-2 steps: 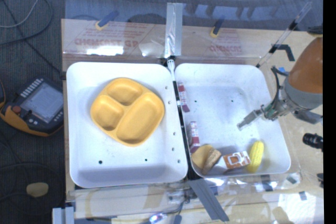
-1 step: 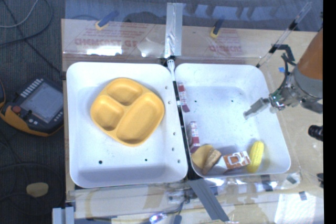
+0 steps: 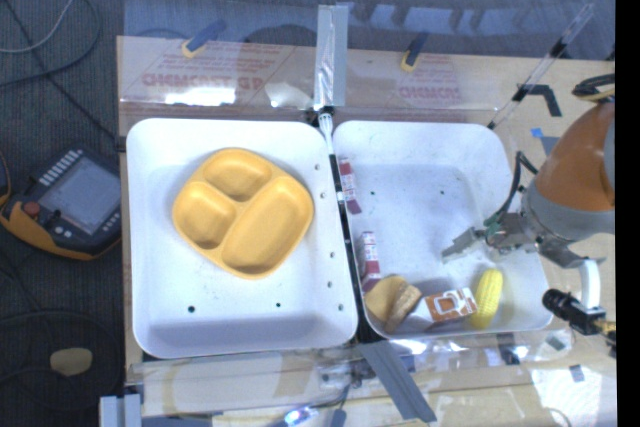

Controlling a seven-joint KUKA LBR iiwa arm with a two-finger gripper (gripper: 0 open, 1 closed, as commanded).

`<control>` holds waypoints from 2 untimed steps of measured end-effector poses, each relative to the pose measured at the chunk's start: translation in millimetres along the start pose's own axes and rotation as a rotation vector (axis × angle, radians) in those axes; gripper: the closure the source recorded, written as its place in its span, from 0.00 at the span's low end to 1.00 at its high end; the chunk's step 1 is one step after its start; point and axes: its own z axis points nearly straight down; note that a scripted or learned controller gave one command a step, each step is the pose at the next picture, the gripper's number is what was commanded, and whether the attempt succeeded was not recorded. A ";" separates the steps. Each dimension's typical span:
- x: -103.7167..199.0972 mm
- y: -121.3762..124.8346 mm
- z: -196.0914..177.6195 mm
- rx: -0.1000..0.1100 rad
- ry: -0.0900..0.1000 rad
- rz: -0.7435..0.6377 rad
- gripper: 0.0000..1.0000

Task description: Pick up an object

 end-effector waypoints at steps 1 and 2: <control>2.9 -7.2 2.4 -0.030 -0.005 0.099 0.00; 65.3 35.2 7.0 -0.006 -0.013 -0.084 0.00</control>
